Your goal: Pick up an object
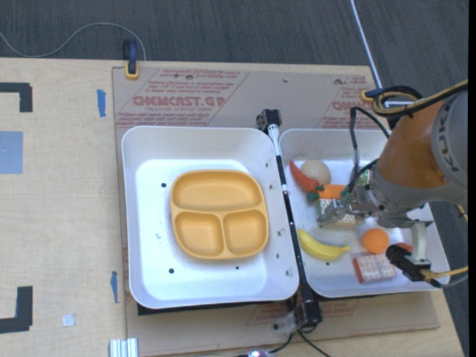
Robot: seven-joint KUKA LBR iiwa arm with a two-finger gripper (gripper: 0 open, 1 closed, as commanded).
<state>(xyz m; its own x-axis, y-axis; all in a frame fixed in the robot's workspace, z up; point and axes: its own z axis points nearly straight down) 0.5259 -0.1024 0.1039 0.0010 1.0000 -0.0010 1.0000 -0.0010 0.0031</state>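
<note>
The right bin point(335, 137) holds several small items. At its far left lie a red pepper point(300, 175) and a beige round thing point(316, 170), with a small orange piece point(330, 193) just in front of them. A yellow banana point(321, 247) lies near the front left, an orange ball point(376, 240) sits right of it, and a red box point(374, 268) is at the front. My gripper point(339, 213) hangs low over the bin's middle, between the orange piece and the banana, above a pale item that is mostly hidden. I see nothing clearly held in it.
The left bin point(141, 199) holds a yellow divided plate point(219, 213). A black clamp point(269, 119) sits on the ridge between the bins. My arm covers the right bin's right side. Both bins rest on a cardboard sheet point(186, 99).
</note>
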